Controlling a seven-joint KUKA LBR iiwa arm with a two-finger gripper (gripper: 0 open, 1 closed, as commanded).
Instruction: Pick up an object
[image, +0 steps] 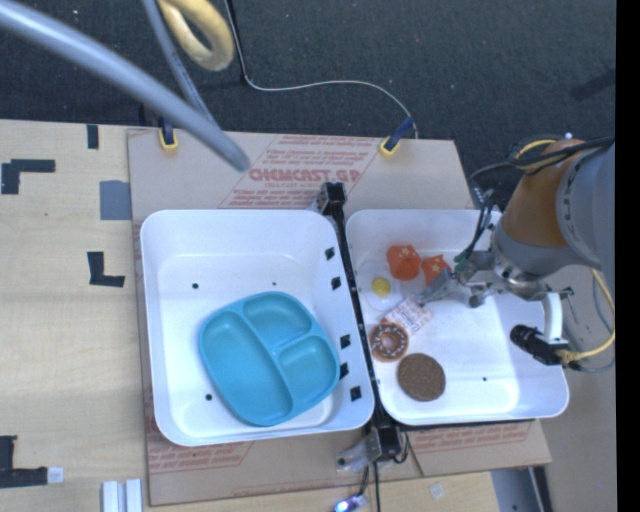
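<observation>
The right bin (500, 400) holds several small objects. Two orange pieces (404, 261) (434, 268) lie near its back left, with a small yellow item (380, 287) beside them. A white wrapper (410, 317) lies in the middle, a frosted donut (389, 340) sits just left of it, and a brown round cookie (422, 377) rests nearer the front. My gripper (432, 294) reaches in from the right, low in the bin. Its tip is just below the right orange piece and right above the wrapper's upper edge.
The left bin (160, 260) holds a blue divided plate (268, 356). A black divider (345, 290) runs between the bins. The arm's orange band (535, 205) and cabling hang over the right bin's right edge. A grey pole (120, 70) crosses the top left.
</observation>
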